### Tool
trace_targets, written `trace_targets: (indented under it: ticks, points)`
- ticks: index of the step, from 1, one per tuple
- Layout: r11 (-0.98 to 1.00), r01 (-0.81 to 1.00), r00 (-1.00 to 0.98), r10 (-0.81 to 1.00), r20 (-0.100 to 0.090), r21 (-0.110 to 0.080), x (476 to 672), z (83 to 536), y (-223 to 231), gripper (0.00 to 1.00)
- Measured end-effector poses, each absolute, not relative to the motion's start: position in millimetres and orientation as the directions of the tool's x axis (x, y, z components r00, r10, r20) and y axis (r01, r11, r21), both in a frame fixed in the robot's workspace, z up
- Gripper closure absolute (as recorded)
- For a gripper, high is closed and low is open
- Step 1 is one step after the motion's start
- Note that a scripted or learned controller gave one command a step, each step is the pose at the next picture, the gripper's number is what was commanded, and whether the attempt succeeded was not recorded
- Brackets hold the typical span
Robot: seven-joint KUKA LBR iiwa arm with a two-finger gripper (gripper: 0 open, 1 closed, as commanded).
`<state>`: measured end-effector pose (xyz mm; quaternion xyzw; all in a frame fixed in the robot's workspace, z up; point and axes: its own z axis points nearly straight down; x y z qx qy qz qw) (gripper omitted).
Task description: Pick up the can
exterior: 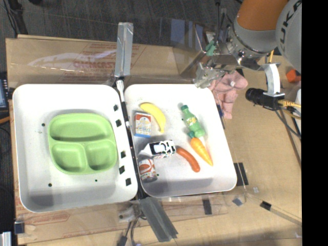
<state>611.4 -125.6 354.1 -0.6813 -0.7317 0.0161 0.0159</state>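
Observation:
The can (pixel 147 169), red and white, lies near the front left corner of the right bin (pixel 223 174), close to the divider between the bins. My gripper (pixel 207 77) hangs over the back right corner of that bin, far from the can and above the bin's contents. A pink soft object (pixel 229 91) sits just below and to the right of the gripper, at the bin's rim; whether it is held is unclear.
The right bin also holds a banana (pixel 155 115), a small carton (pixel 142 124), a green bottle (pixel 190 120), a carrot (pixel 202 149), a red sausage (pixel 189 159) and a black-and-white toy car (pixel 163 148) right behind the can. A green divided plate (pixel 82 142) lies in the left bin (pixel 25 188).

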Motion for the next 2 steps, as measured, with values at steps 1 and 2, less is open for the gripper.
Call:
trace_targets:
  ticks: [1,2]
  points:
    - [0.072,0.996,-0.072,0.997,0.001,-0.045,611.4,354.1,-125.5,0.0]
    - [0.077,0.996,-0.077,0.997,0.001,-0.048,612.8,362.3,-125.1,1.0]
